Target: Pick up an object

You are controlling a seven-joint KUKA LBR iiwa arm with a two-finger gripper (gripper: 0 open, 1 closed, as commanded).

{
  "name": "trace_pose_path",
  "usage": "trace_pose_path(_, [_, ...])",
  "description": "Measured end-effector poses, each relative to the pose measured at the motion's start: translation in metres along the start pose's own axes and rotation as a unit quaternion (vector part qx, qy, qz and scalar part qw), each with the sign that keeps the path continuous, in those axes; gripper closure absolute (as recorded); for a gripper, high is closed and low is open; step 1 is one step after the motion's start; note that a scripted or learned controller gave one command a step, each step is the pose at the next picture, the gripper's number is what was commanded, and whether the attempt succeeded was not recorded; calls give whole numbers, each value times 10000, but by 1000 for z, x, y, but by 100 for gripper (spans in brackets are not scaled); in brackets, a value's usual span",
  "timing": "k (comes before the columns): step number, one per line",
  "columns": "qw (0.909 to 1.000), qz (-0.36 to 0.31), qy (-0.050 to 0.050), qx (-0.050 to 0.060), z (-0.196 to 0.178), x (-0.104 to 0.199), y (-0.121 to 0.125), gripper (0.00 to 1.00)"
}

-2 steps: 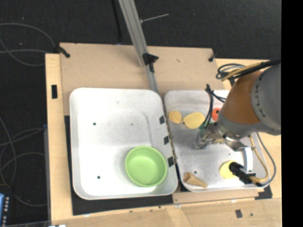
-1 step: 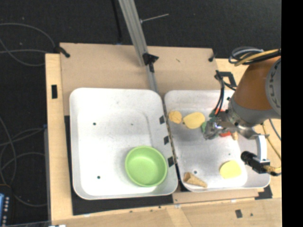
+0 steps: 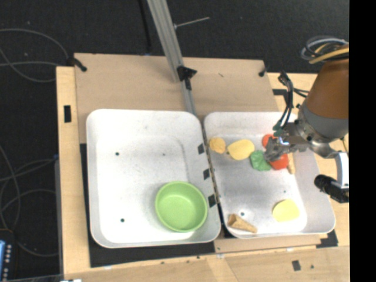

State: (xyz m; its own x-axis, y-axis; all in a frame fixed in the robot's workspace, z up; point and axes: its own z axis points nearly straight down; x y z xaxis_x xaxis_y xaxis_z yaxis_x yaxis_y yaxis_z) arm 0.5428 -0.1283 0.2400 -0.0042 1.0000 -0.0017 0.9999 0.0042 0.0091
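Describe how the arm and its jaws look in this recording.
The arm has a broad orange-brown band above a grey wrist. Looped yellow and grey cables arch above it, with a black cable down its side. The gripper is small, dark metal, details blurred.

A green bowl (image 3: pixel 181 206) sits upright at the near right of the left bin. In the right bin, a small yellow-orange piece (image 3: pixel 218 145) lies by the left wall, a yellow lump (image 3: pixel 241 150) just right of it, then a green piece (image 3: pixel 259 160) touching a red-orange object (image 3: pixel 281 161). A flat yellow round (image 3: pixel 286 210) lies near right, a tan cone (image 3: pixel 241 222) on its side at the near edge.
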Motion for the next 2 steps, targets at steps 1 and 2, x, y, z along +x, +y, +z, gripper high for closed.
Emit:
trace_pose_path(1, [10000,-4,2,5,-54,-1,2,100])
trace_pose_path(2, [10000,-3,3,49,-35,46,16,100])
